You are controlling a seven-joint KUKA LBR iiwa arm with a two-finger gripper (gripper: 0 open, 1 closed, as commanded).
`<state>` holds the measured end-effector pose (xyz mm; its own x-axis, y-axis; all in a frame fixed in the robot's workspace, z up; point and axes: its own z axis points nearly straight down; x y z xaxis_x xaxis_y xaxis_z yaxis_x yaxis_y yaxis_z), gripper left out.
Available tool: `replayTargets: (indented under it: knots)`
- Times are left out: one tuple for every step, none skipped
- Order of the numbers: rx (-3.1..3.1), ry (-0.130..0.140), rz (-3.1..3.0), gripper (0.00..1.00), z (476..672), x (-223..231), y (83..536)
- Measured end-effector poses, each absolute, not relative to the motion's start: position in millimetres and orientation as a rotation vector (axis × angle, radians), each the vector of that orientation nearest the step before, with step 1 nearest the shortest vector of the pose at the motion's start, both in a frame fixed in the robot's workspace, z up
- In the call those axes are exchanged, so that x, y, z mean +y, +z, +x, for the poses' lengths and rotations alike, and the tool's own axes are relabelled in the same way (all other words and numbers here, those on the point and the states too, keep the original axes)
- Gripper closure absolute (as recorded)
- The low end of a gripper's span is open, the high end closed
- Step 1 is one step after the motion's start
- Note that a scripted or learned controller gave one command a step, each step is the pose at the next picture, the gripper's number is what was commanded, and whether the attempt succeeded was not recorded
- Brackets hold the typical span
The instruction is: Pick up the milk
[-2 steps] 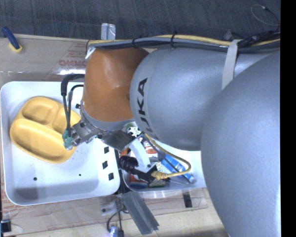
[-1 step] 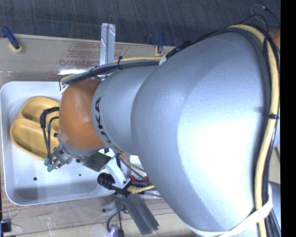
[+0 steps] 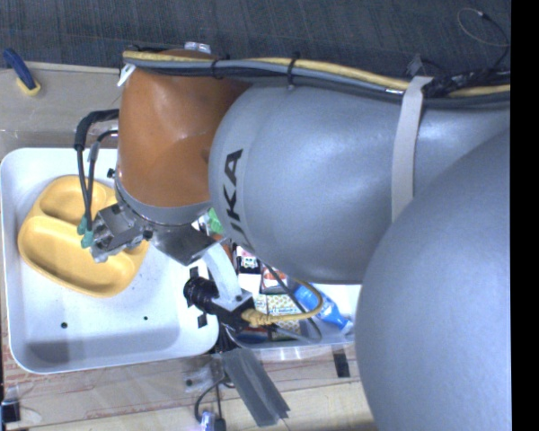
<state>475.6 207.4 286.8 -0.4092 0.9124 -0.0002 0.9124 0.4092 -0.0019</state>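
Observation:
My gripper [image 3: 103,236] hangs low over the left bin [image 3: 36,344], right at the near edge of a large yellow lumpy object [image 3: 63,241] that lies in the bin's left half. The arm's orange band [image 3: 166,137] and grey body cover most of the view. In the visible strip of the right bin [image 3: 337,344], under the arm, lie several small packages with printed labels [image 3: 269,285]. I cannot tell which of them is the milk. No object shows in the gripper.
A blue bottle-like item [image 3: 328,311] lies among the packages in the right bin. A small blue and yellow tool [image 3: 20,70] rests on the bench beyond the left bin. The left bin's near floor [image 3: 99,326] is bare white.

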Motion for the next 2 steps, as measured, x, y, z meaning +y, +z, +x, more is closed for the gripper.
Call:
replayTargets:
  knots:
    - [-2.701, 0.007, -1.598, 1.00, 474.9, 210.8, 246.9]
    - [-2.719, 0.007, -1.566, 1.00, 474.9, 208.5, 226.6]
